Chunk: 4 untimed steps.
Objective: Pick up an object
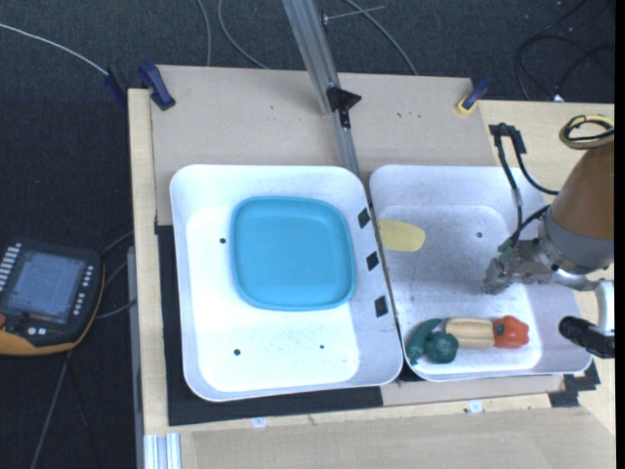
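Note:
In the right bin, a pale yellow flat piece lies near the left wall. Along the front wall lie a dark green rounded object, a tan cylinder and a red-orange object, touching in a row. My gripper hangs low over the right part of this bin, above and slightly behind the red-orange object and apart from it. I see nothing held in it. The grey wrist and orange band rise to its right.
The left bin holds a square blue plate. A slanted metal rail runs down to the divide between the bins. A black cable loops near the arm. A handheld pendant lies on the floor at left.

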Motion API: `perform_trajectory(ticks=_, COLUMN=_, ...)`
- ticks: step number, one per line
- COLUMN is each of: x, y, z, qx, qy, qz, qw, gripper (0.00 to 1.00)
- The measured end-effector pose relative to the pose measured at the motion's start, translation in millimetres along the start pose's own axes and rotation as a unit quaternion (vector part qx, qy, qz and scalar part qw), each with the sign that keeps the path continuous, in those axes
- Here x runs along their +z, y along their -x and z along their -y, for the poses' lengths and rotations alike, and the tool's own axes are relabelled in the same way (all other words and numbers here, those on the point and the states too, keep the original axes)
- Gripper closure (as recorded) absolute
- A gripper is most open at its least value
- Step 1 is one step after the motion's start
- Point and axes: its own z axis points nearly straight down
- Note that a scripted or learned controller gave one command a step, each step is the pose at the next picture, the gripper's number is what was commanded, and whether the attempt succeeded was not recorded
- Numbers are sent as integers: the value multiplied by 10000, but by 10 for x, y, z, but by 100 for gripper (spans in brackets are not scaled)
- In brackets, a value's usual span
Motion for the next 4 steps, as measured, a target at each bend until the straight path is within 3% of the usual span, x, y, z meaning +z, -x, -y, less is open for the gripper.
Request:
perform_trajectory(ticks=2, x=-1049, y=-104, z=-21, qx=-4, qy=25, qz=7, qw=10000, gripper=100)
perform_trajectory(ticks=3, x=-1281, y=-104, z=-27, qx=-2, qy=10, qz=6, qw=10000, gripper=100)
perform_trajectory(ticks=4, x=-1181, y=-621, z=-147, qx=-23, qy=-5, qz=-4, qw=10000, gripper=100)
